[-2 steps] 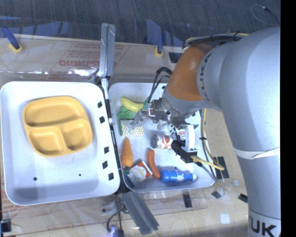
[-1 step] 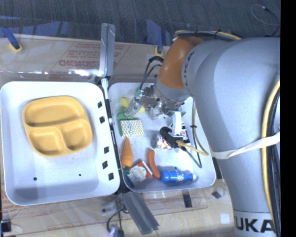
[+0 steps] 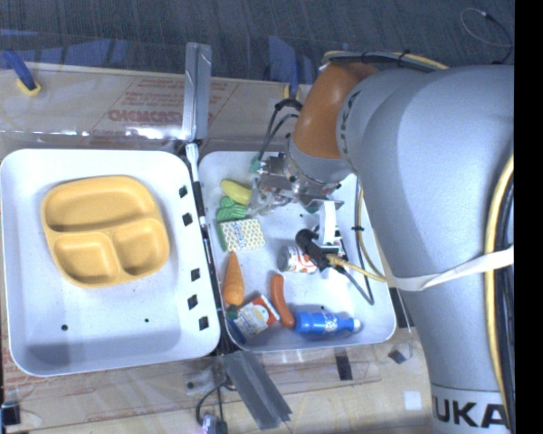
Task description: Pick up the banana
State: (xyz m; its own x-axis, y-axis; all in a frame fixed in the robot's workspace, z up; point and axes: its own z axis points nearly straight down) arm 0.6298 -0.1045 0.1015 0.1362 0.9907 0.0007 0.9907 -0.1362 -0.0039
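1. Banana [image 3: 236, 190] lies in the right bin [image 3: 377, 325], up in its far-left corner, close to the bin's left wall and just above a green toy [image 3: 232, 211]; a checked yellow block [image 3: 242, 234] sits below that

2. From the camera view, the jaws [image 3: 270, 186] hang low over the same corner, just to the right of the banana; whether they are apart or together cannot be told, as the wrist and cabling blur that spot

3. Nothing is seen clamped, so I judge the banana not yet held

4. Handling, as a guess: it looks like a small toy fruit, light, stiff, with a smooth curved skin that may slip or roll out of a loose pinch

5. Best hold is probably across its narrow width at the middle of the curve, away from the tapering ends

6. Crowding is the risk: the green toy touches or nearly touches it, and the wall leaves little room on the left side

7. Elsewhere in that bin lie a carrot [image 3: 233, 281], a sausage [image 3: 281, 299] and a blue bottle [image 3: 327, 323]; the left bin [image 3: 36, 351] holds a yellow tray [image 3: 106, 227]
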